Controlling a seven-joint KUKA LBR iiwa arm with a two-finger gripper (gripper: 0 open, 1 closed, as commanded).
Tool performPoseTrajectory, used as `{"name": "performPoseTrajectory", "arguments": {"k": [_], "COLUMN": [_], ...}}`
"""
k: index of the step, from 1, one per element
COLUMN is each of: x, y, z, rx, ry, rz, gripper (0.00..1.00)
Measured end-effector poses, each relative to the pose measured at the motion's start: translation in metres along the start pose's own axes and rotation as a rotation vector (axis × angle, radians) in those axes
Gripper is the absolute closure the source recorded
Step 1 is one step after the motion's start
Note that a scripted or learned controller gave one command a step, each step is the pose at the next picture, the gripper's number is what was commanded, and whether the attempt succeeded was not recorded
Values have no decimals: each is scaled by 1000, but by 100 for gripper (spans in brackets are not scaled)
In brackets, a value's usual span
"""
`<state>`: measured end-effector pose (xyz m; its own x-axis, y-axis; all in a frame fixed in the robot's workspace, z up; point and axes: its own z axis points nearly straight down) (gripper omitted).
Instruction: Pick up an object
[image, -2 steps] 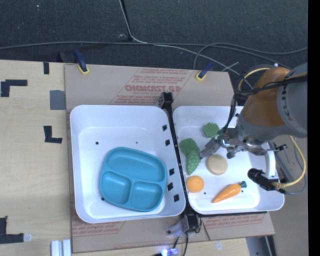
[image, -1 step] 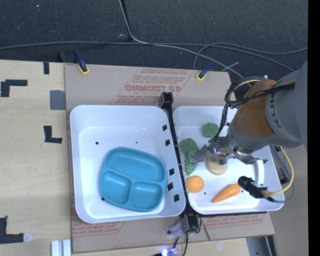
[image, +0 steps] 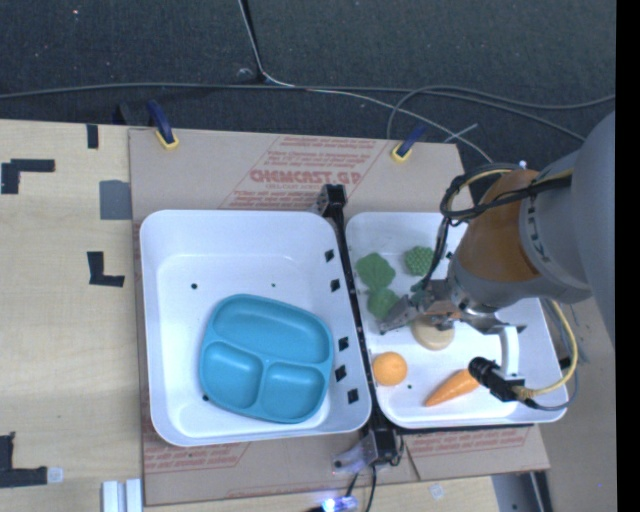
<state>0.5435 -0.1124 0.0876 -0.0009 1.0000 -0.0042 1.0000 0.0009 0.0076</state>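
While the arm (image: 540, 235) reaches in from the right over the right bin (image: 395, 228), its gripper (image: 412, 310) sits low among the green pieces, with dark fingers pointing left. How far the fingers are spread is hard to make out, and nothing can be seen clearly held between them, so its grip cannot be told. The orange band and grey wrist cover much of the bin's right half, and the arm itself is cut off at the right edge.

Just beside the fingertips lies a green piece (image: 382, 301), with another green piece (image: 375, 268) a little farther back and a third, bumpy green one (image: 418, 259) to the right, partly behind a cable. A pale tan round object (image: 434, 336) lies right under the gripper body, partly hidden. Nearer the front, an orange ball (image: 389, 369) rests close to the bin's left wall, and a carrot (image: 452, 386) lies to its right, tilted.

The left bin (image: 160, 300) holds a blue divided plate (image: 266, 357) with three compartments, nothing in them.

Both bins sit on a cardboard sheet (image: 250, 170) printed in red; "CHEMCAST GP" can be read on the far side, the smaller lines being too blurred. Two clamps (image: 162, 126) with yellow tips pin its far edge.
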Motion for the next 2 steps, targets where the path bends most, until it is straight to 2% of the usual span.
{"name": "performPoseTrajectory", "arguments": {"k": [1,2], "x": [0,6], "y": [2,8], "z": [-13,-58], "rx": [-5,6], "ry": [-1,4], "rz": [0,-1], "gripper": [100,100]}}
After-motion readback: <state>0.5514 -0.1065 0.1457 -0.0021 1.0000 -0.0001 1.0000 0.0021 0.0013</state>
